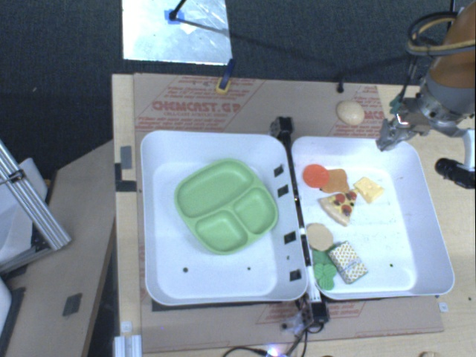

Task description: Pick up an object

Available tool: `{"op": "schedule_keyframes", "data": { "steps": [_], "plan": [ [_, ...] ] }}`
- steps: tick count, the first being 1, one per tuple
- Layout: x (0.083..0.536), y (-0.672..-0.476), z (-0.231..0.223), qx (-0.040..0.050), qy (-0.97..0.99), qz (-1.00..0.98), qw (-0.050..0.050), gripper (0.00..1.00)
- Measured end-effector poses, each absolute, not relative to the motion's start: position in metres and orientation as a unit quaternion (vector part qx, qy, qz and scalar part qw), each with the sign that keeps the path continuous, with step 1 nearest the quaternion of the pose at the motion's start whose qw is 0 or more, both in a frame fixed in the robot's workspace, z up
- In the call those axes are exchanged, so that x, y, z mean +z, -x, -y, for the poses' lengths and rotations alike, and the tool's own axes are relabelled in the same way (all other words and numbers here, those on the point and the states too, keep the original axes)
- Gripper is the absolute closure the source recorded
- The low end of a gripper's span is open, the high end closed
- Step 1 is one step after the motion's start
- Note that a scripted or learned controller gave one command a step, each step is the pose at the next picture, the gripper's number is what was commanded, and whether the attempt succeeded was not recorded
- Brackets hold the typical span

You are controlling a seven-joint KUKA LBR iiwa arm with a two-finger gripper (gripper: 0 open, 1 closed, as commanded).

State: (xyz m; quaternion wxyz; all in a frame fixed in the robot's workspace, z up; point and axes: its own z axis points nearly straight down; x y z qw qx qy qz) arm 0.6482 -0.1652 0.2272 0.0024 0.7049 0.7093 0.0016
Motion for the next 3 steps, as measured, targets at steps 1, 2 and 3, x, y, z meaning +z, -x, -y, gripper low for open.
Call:
{"op": "schedule_keyframes", "data": {
  "steps": [1,2,3],
  "plan": [
    [0.232,-0.656,0.116,0.0014,-0.704,-0.711,0.001,1.00],
    [0.238,-0.661,0.061,0.0012,-0.704,-0.711,0.001,1.00],
    [0.244,-0.653,0.003,0.0012,-0.704,-0.711,0.000,1.00]
  ]
}}
